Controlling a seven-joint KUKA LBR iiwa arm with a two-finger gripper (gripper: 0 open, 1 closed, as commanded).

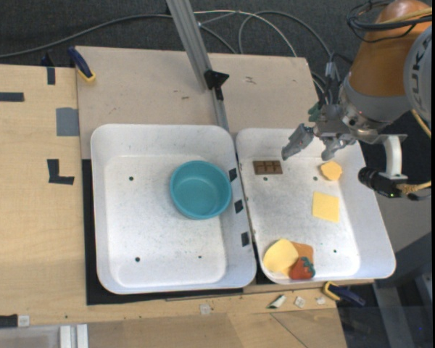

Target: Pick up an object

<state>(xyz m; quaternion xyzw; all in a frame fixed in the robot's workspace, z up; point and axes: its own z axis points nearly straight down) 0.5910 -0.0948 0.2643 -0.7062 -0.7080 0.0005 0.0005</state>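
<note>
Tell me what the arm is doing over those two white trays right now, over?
Gripper open, holding nothing, above right bin far end. Small yellow piece beside it, untouched. Brown chocolate block close by. Nothing in the way.

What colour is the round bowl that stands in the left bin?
The round bowl is teal blue, as the camera view shows clearly.

You see the tool (313, 146) with fingers spread over the right bin's (362, 261) far end, nothing between them; a brown block (267, 167) and yellow pieces (326, 206) lie below.
</note>
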